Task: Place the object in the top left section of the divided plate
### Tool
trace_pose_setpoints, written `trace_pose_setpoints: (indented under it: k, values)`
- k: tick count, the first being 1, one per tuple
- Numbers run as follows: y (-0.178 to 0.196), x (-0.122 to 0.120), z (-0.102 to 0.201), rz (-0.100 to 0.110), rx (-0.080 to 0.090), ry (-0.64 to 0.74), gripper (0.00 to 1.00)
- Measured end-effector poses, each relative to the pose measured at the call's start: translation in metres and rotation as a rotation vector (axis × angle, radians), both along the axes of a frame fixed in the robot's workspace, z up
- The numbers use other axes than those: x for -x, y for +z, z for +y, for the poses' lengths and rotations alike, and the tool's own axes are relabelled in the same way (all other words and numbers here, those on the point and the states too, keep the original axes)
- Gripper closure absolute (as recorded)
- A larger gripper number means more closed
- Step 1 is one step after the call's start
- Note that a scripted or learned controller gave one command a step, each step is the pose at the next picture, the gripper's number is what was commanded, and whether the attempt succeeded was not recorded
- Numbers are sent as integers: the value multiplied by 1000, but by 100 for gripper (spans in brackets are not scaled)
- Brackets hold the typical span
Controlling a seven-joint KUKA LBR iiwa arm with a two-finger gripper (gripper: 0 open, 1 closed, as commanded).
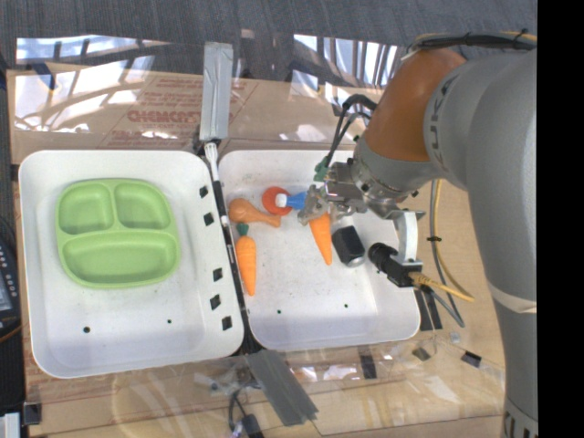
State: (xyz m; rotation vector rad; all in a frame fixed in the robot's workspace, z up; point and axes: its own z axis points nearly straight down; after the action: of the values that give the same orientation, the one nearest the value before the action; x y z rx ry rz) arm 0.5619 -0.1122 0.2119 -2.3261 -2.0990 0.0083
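Note:
A green divided plate lies in the left bin, with two small sections at the top and one long section below. My gripper is low over the middle of the right bin. An orange toy carrot points down and to the right from just under it, and its wide end is hidden by the gripper. A red and blue toy lies just left of the gripper.
An orange drumstick-shaped toy and a second carrot lie by the right bin's left wall. A small black object rests right of the gripper's carrot. The divider between the bins separates the gripper from the plate.

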Motion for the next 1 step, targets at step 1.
trace_pose_setpoints:
  k: [1]
  values:
    - [-23, -68, 58, -4, 2, 19, 100]
